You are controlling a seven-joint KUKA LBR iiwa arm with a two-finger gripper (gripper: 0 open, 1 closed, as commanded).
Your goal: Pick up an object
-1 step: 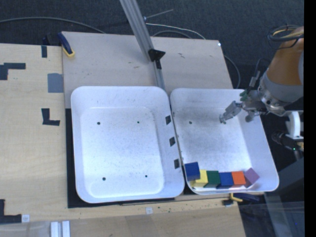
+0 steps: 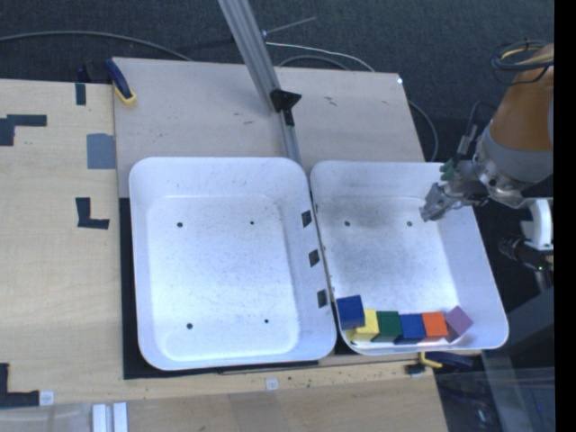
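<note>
Blocks sit in a row along the near wall of the right bin (image 2: 468,268), well apart from the gripper (image 2: 436,203). Counting away from the left bin (image 2: 148,241), the row runs: a blue block (image 2: 350,310) resting partly on a yellow block (image 2: 364,329), then a green block (image 2: 388,324), a second blue block (image 2: 411,328), an orange block (image 2: 435,325) and a purple block (image 2: 458,320), each touching or just beside its neighbour.

The gripper hangs over the far part of the right bin, on the side away from the left bin, close to that bin's outer wall. Whether it is spread or pinched together cannot be told at this slant; nothing can be seen held by it. Above it the wrist is grey, with the orange band (image 2: 526,106) higher up the arm.

Both bins are white, speckled with dark marks, and lie side by side on a pale wooden bench (image 2: 54,241). A slanted metal rail (image 2: 256,57) crosses the bench beyond the bins, ending near the seam between them. Beyond the bench the floor is dark, with thin cables (image 2: 315,57) lying on it.
</note>
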